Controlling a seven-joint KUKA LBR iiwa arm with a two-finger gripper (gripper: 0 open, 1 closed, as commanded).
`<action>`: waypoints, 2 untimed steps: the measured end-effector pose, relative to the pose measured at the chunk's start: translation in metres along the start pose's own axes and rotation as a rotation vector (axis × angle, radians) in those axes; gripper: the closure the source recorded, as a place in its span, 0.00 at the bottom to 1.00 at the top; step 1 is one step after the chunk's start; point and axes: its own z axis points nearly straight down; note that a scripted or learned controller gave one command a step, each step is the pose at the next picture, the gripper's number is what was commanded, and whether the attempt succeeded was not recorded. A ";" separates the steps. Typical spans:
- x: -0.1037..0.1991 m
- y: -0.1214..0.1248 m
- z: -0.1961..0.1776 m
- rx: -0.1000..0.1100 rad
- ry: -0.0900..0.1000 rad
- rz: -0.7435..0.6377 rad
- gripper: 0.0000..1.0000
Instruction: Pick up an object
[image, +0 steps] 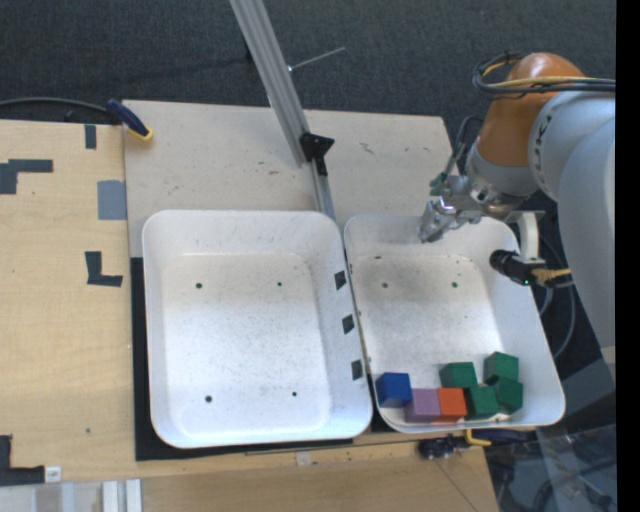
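Small blocks cluster at the near edge of the right bin (420, 300): a blue block (393, 388), a purple block (426, 403), an orange block (452, 402) and several green blocks (487, 382). My gripper (434, 226) hangs over the far rim of the right bin, well away from the blocks. No object shows at its tip.
The left bin (245, 320) sits beside the right one. A slanted metal rail (285, 95) runs down from the top to the gap between the bins. The grey arm with its orange band (520, 120) fills the upper right.
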 end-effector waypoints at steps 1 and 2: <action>0.002 -0.001 -0.064 -0.003 -0.001 -0.001 1.00; 0.003 -0.001 -0.081 0.002 0.000 -0.001 1.00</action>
